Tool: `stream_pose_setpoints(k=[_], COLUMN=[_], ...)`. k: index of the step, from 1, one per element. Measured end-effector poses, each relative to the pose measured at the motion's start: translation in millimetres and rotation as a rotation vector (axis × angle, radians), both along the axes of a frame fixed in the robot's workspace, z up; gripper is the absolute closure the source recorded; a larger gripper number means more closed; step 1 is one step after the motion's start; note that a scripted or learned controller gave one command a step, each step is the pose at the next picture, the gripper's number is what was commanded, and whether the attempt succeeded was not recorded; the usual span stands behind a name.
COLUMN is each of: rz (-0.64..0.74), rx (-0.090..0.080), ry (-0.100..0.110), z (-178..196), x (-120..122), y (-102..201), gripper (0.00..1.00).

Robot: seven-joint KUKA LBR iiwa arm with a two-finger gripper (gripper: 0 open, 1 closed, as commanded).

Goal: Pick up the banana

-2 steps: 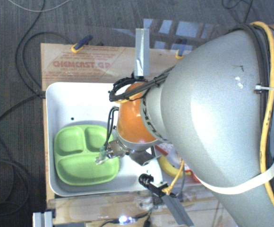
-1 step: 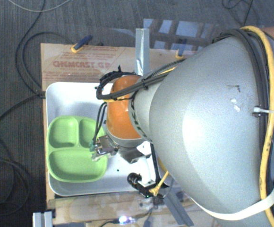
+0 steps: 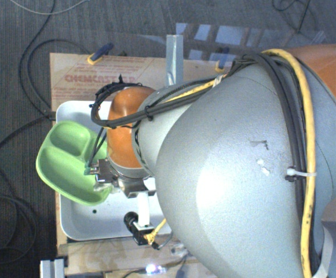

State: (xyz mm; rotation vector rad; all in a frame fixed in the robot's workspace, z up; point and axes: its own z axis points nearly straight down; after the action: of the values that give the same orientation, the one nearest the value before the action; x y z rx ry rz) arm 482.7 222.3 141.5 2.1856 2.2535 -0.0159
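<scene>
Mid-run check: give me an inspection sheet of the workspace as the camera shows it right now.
Surface: shallow white bin on a wooden bench with red lettering.
Job's things: nothing seen.
Clutter: green two-lobed plastic dish at the bin's left edge, overhanging it.
Grippers: hand hidden beneath the grey arm and its orange wrist band; state cannot be told.
Cables: black and yellow bundle along the arm; loose leads on the floor.
Surroundings: dark grey carpet.

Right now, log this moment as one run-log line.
task: pick banana | arm: over bins, blocks most of view | gripper: at green dish in white bin | grasp: cannot tell
</scene>
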Motion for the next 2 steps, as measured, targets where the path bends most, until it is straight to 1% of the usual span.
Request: stream_pose_setpoints(k=[1,2], rz=[0.211,-0.116], rx=[0.004,0.002], ry=[-0.002,0.002], z=[69.7,26.7], x=[0.7,-1.3], y=[-14.6,-5.7], gripper=[1.0,1.0])
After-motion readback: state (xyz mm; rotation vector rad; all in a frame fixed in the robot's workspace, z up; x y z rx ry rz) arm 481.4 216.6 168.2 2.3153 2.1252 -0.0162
